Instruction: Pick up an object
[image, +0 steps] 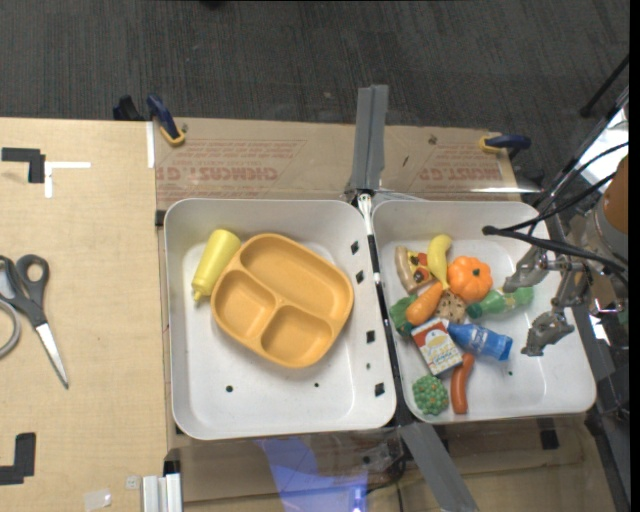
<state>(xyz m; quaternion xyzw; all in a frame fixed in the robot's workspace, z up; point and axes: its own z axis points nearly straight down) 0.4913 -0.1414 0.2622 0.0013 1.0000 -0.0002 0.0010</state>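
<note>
The right bin (560, 385) holds a pile of toy food: an orange pumpkin (469, 278), a yellow banana (438, 256), a pizza slice (411, 268), a carrot (424, 301), a blue bottle (481, 341), a red and white carton (436, 346), a red sausage (460, 382) and a green broccoli (430, 396). My gripper (536, 303) hovers over the right side of this bin, just right of the pumpkin and the bottle. Its fingers are open, one (523, 272) further back and one (547, 331) nearer the front, with nothing between them.
The left bin (190, 390) carries an orange divided plate (281, 298) and a yellow bottle (213, 262) beside it. Scissors (35, 310) lie on the bench at far left. Blue clamps (165, 118) and cardboard sit behind the bins.
</note>
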